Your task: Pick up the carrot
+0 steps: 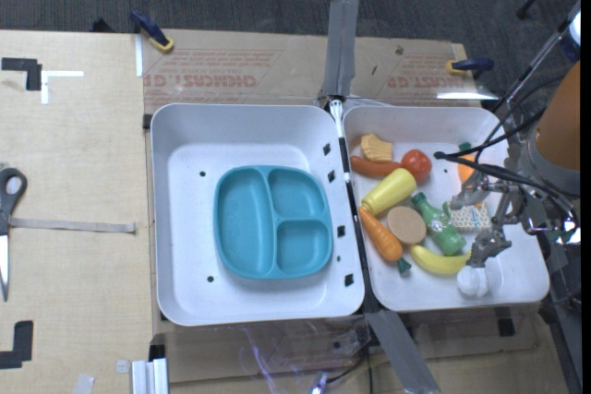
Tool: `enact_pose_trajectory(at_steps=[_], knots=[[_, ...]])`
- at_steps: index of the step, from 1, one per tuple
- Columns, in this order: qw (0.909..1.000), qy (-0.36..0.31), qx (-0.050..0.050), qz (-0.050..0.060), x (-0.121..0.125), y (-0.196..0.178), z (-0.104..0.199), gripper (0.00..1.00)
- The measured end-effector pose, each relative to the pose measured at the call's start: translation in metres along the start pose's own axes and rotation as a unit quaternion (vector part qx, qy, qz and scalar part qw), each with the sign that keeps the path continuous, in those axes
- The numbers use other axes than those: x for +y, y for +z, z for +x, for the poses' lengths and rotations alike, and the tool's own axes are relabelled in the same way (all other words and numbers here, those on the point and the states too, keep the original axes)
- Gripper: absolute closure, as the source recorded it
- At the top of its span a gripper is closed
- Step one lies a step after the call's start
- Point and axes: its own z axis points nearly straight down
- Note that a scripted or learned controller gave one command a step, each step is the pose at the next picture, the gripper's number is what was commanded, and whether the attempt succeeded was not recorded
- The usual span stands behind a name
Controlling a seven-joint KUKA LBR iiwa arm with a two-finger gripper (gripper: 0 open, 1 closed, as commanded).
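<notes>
The carrot [380, 233] is orange with a small green tip and lies at a slant near the left wall of the right bin [526, 291]. My gripper [478, 219] hovers low over the right half of that bin, well to the right of the carrot and apart from it. Its two metal fingers [488, 246] stand spread, so it is open. A small white speckled block [468, 217] lies in the gap between them, not clamped.
Around the carrot lie a yellow corn cob [388, 189], a tan disc [404, 223], a green bottle [440, 232], a banana [438, 262], a tomato [416, 163] and a sausage [373, 168]. A white ball [473, 282] sits below the gripper. The left bin [175, 198] holds a teal divided plate [274, 222].
</notes>
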Motion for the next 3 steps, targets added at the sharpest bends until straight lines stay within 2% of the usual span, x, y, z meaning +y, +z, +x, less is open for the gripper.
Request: enact_pose_trajectory(at_steps=[1, 2, 3], knots=[[0.9988, -0.05, -0.001, 0.0, -0.03, 0.083, -0.078, 0.0], [0.9996, 0.027, -0.002, 0.001, -0.059, 0.117, -0.08, 0.0], [0.9997, 0.025, -0.005, 0.001, -0.058, 0.106, -0.082, 1.0]])
